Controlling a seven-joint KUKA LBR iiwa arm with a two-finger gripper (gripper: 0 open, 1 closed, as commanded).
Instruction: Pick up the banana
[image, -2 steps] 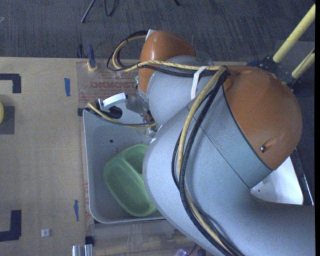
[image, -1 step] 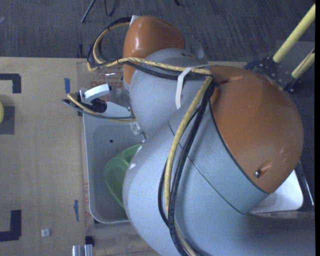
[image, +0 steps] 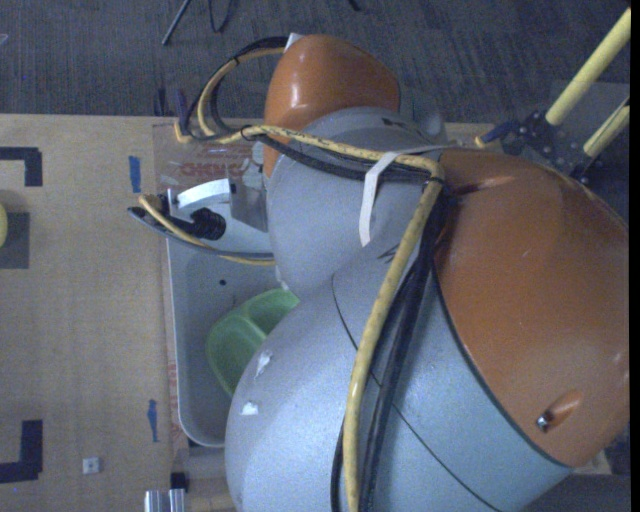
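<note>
The grey arm (image: 420, 330) with its orange bands covers most of the camera view, from the right edge to the middle. Its wrist end (image: 200, 210), with a white and black part and yellow cables, hangs over the upper left part of a white bin (image: 190, 300). The arm hides whatever lies under it in the bin.
A green bowl-like object (image: 245, 335) lies in the white bin, partly covered by the arm. The tan bench top (image: 80, 300) with black corner marks and blue tape stretches to the left. A small yellow object (image: 3, 225) sits at the far left edge.
</note>
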